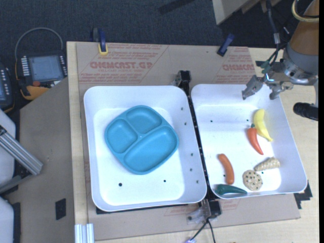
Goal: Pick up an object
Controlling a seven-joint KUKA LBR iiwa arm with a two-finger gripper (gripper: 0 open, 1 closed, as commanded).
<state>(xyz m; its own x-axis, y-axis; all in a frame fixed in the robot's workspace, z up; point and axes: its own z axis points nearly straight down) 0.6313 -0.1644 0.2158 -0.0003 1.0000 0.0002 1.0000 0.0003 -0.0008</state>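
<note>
1. The gripper (263, 87) is seen spread and empty above the right bin (223, 105), near its far rim.
2. The banana (261, 124) lies just below, touching a red pepper (255, 139).
3. A grasp could be spoiled by that crowding.

Items in the right bin (217, 105) before me:
- banana (261, 125), yellow, lying flat, far side
- chili (255, 139), red-orange, touching the banana
- sausage (227, 168), orange-red, lengthwise, mid-bin
- cookie (252, 179), round, speckled
- bread piece (267, 164), tan, just beside the cookie
- dark teal piece (230, 190), at the near wall
</note>
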